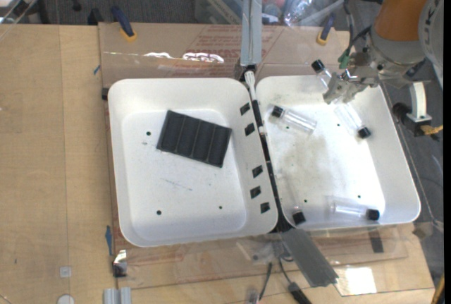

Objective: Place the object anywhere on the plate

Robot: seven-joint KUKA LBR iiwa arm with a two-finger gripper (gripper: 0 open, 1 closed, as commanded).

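You see two white bins side by side on the table (49, 154). In the left bin (134, 218) a dark ribbed plate (194, 138) lies flat, a little turned, in the upper middle part. In the right bin (394, 175) there are several clear tubes with black caps: one tube (293, 119) near the divider in the upper part, and another tube (351, 210) near the lower edge, with some loose black caps around. The tool (343, 87) hangs at the upper edge of the right bin, over its far side, and I cannot tell from this view how it stands or if it has anything in it, because it is small and partly mixed with the wrist metal. My judgement is that the object is not yet picked, so the step in hand is the grasp in the right bin. To do it well, you should choose the upper tube, because it is nearest to the tool and lies apart from the walls. Come down across the short side of the tube, not along it, since a round clear tube will probably roll away if it is pushed from one side. Then lift high enough to pass the divider (262, 154) before you go to the plate.
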